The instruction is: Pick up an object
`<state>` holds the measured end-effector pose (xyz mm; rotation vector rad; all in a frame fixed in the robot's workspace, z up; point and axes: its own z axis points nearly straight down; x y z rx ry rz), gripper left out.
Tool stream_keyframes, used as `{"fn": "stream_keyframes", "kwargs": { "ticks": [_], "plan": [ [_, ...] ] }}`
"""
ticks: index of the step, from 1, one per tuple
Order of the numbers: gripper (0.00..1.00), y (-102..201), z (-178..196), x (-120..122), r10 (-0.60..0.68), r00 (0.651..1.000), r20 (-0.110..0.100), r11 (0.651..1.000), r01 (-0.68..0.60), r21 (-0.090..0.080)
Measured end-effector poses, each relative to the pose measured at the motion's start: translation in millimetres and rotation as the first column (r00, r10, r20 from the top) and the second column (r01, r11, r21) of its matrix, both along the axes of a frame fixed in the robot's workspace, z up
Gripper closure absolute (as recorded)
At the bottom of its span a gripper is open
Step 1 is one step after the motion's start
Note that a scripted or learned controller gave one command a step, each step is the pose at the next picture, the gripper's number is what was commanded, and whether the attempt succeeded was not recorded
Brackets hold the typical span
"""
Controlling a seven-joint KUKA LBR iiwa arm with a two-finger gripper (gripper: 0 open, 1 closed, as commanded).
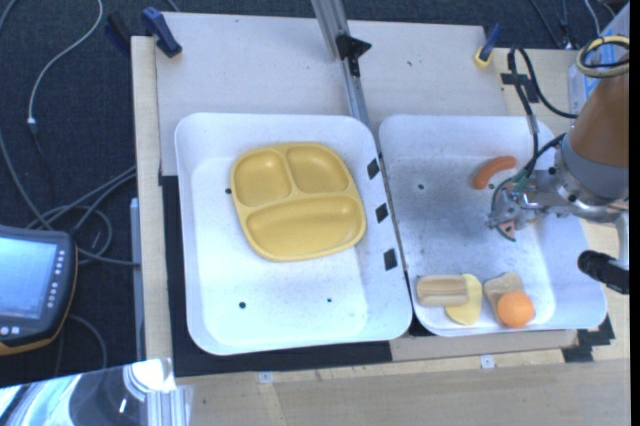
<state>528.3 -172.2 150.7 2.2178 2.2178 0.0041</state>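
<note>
Food pieces crowd the near edge of the right shallow white bin: a tan bread-like slab, a pale yellow wedge, a small beige block and a round orange ball, all touching or just beside one another. Farther in, the arm's hand hangs low over the same bin's right side; whether it is wide or narrow cannot be told, and nothing shows held in it. Just beyond the hand lies the likeliest target, an orange-red sausage-shaped piece, smooth, short and rounded, lying slantwise on the bin floor apart from the other food. To grasp it well, the hand should probably shift slightly farther in, centre over the sausage's middle and close across its narrow width, since a rounded piece may roll away. In the left white bin rests a yellow three-compartment plastic tray, on a pale counter
</note>
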Motion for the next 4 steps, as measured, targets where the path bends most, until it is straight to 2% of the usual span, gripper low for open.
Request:
{"fn": "stream_keyframes", "kwargs": {
  "ticks": [1,2,3,4],
  "plan": [
    [1.00,3.7,62.1,-3.0,0.002,1.000,0.003,1.000,-0.002,0.000],
    [1.00,3.8,80.3,-1.9,0.002,1.000,-0.001,1.000,-0.002,0.000],
    [1.00,62.3,84.8,24.8,0.008,1.000,-0.002,1.000,-0.008,0.004],
    [1.00,116.5,85.7,41.2,0.008,1.000,-0.003,1.000,-0.008,0.004]
  ]
}}
